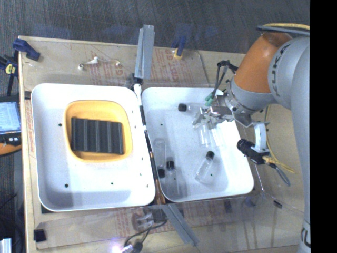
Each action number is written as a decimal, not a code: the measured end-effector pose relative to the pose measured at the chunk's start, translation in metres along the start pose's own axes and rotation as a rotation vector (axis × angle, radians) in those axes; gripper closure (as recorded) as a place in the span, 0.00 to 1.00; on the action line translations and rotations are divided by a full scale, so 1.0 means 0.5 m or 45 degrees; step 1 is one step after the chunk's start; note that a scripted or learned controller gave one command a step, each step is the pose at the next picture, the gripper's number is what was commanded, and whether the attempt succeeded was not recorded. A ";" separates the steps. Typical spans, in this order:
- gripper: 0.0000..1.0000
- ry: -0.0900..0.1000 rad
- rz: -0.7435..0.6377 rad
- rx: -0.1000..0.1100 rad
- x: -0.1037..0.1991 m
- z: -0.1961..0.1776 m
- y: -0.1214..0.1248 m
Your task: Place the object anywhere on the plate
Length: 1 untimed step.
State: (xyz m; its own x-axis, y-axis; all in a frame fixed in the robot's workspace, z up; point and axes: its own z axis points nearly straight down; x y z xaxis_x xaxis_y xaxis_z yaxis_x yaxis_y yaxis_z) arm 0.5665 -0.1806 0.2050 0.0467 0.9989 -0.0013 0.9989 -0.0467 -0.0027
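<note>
Overhead, the grey arm [284, 62] reaches over the right white bin [239, 181], left of it a yellow square plate [97, 109], its gripper [206, 117] above clear plastic vials [205, 167], jaw state unreadable.

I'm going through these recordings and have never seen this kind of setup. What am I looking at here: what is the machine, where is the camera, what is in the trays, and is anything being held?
One camera looks down at a slant on a wooden bench. The grey arm with an orange band reaching in from the right is a robot arm. Its tool hangs over the right bin; I cannot tell whether it holds anything.

Two shallow white bins sit side by side. The left bin holds a yellow plate with a dark ridged rectangular object lying on it. The right bin holds several clear plastic tubes with small black caps: one below the tool, others near the bin's left wall, and a loose-looking black cap near the top.
</note>
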 end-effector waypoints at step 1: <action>1.00 0.002 -0.179 0.000 0.155 -0.068 0.082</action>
State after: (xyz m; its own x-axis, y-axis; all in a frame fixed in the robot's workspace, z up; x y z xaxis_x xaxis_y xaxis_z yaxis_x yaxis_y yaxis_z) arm 0.6109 -0.1049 0.2386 -0.0936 0.9956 0.0009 0.9956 0.0936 -0.0029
